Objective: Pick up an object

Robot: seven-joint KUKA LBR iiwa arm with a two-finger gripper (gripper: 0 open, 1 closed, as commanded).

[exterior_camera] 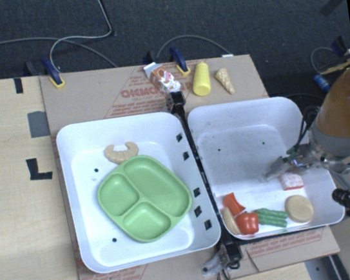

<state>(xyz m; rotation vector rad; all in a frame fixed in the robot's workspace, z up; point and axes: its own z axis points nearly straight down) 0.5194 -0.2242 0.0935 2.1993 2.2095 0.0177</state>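
Observation:
My gripper [276, 168] hovers low in the right bin [243, 116], near its right wall, reaching in from the right. Just below and to its right lies a small pinkish-white square block [291, 181]. Along the bin's front edge lie a round tan bun [298, 208], a green vegetable piece [272, 217] and two red pepper pieces [241, 216]. The view shows nothing held in the gripper. The arm's orange band [343, 111] is at the right edge.
The left bin [75, 144] holds a green divided plate [144, 197] and a tan curved pastry [121, 152]. Behind the bins on the cardboard sit a small carton [162, 78], a yellow bottle [200, 79] and a cone [225, 81].

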